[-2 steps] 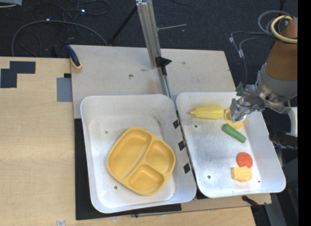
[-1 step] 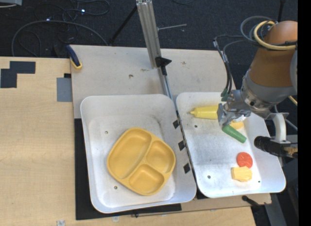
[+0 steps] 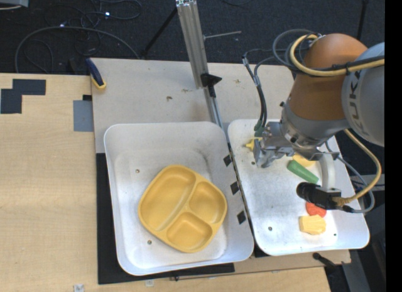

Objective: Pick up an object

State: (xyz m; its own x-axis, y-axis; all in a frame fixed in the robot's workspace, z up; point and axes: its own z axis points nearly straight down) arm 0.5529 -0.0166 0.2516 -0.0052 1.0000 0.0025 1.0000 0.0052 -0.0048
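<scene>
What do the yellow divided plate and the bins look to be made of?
Yellow divided plate: probably moulded plastic, smooth with a soft sheen, its three compartments formed in one piece. Left bin and right bin: likely thin white plastic, matte, scuffed and speckled grey, with rounded corners.

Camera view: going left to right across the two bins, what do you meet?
Left bin → yellow divided plate → right bin → gripper → green object

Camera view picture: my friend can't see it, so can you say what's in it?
A grey robot arm with an orange band lowers its gripper into the right white bin, near a green stick-shaped piece, a red piece and a yellow block. The left white bin holds a yellow three-compartment plastic tray.
</scene>
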